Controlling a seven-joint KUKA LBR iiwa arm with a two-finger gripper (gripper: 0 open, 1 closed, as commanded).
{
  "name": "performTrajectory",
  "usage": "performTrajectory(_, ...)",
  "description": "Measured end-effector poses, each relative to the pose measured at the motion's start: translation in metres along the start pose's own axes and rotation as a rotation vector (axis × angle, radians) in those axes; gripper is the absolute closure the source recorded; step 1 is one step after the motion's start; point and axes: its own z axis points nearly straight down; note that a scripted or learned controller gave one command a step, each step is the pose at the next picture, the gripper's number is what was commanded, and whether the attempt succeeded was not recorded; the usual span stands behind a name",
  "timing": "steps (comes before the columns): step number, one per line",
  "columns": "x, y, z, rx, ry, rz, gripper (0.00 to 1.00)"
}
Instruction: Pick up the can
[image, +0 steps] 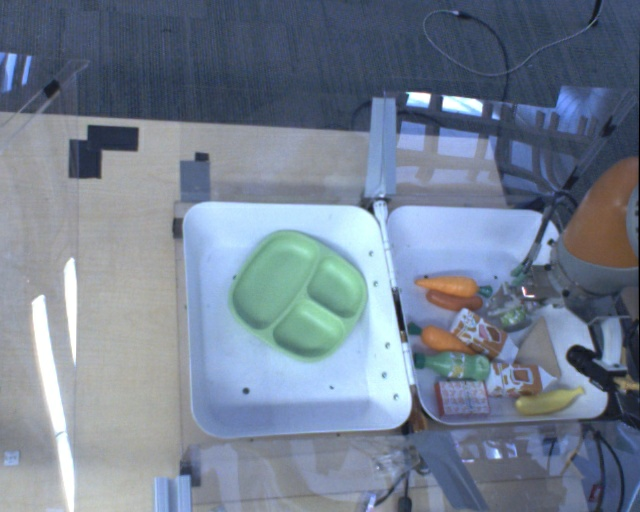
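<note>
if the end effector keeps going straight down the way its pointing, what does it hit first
Probably the can, lying in the right bin right under the end effector, beside the upper carrot. Depth is hard to judge from this slanted view, so it could instead land on the bin floor next to it.

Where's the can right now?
The can lies on its side at the front of the right bin, just below the green bottle and left of the banana.

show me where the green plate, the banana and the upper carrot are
green plate (300, 292): camera view, central divider ridge.
banana (547, 402): camera view, middle of its curve.
upper carrot (450, 286): camera view, mid-body.
</note>
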Motion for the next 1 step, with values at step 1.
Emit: performTrajectory(1,0.0422,0.0401,-0.0903,0.014,0.001,0.18,1.0)
